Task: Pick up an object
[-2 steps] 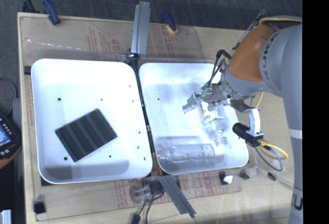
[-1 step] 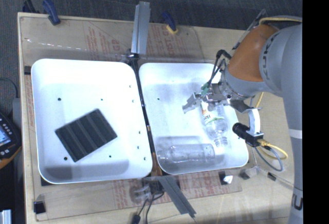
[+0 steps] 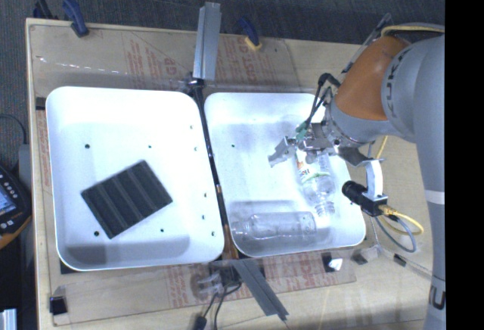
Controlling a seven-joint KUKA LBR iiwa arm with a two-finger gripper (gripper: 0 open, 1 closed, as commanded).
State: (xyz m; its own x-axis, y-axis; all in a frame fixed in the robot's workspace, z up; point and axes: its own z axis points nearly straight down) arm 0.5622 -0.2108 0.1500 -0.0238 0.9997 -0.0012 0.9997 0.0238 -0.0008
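My gripper (image 3: 290, 150) hangs low in the right bin (image 3: 242, 124), near its middle right, on the grey arm with the orange band (image 3: 363, 86). Just below it lies a clear plastic bottle (image 3: 316, 183) with a small red-and-white label, pointing toward the bin's front right. Whether the bottle touches the gripper cannot be told. A second clear bottle (image 3: 274, 226) lies on its side along the front wall of the same bin. A dark ribbed rectangular slab (image 3: 126, 197) rests flat in the left bin (image 3: 68, 105), at its front left.
A metal bar (image 3: 207, 41) rises at the back between the bins, and blue clamps (image 3: 76, 18) grip the board's back edge. Cables (image 3: 397, 222) trail beside the right bin's front right corner.
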